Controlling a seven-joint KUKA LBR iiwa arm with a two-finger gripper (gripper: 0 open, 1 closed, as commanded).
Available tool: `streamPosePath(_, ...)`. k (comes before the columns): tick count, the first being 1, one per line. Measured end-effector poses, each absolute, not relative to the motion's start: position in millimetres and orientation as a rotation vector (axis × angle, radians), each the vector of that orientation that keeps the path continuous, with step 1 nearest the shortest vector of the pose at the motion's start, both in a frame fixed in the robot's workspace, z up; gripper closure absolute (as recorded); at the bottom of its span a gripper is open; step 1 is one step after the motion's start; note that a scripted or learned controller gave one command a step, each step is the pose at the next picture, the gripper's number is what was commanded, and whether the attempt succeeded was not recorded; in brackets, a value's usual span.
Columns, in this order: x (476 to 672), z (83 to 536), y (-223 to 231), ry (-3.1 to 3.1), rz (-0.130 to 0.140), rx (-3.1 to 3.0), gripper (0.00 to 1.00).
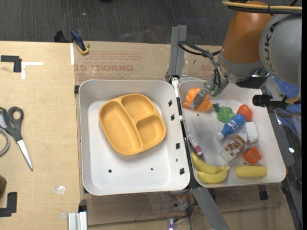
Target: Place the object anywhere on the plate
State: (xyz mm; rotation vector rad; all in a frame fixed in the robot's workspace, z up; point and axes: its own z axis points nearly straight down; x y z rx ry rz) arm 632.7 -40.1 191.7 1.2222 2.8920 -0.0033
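Observation:
A yellow-orange plate [125, 128] with three compartments lies in the left bin [96, 171], and nothing is on it. My gripper [200, 98] is low over the far left corner of the right bin [276, 176]. It sits right on an orange toy [193, 95], which shows on both sides of it. I cannot make out whether the toy is gripped. The grey arm with its orange band [244, 28] reaches in from the upper right.
The right bin also holds a green toy [224, 113], a red piece [244, 111], a blue bottle [231, 126], a small carton [233, 146], bananas [210, 170] and a yellow fruit [250, 171]. Scissors [17, 133] lie on the bench at far left.

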Motion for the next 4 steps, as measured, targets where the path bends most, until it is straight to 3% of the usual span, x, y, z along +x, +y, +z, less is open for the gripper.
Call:
streamPosePath(1, 628.1, 191, 29, 2.917, -0.001, 1.166, 1.0)
streamPosePath(2, 628.1, 191, 28, 2.917, -0.002, 1.166, 0.0)
streamPosePath(3, 594.5, 210, -14, 2.984, -0.002, 0.98, 0.0)
streamPosePath(4, 595.5, 219, -15, 2.981, -0.001, 0.982, 1.0)
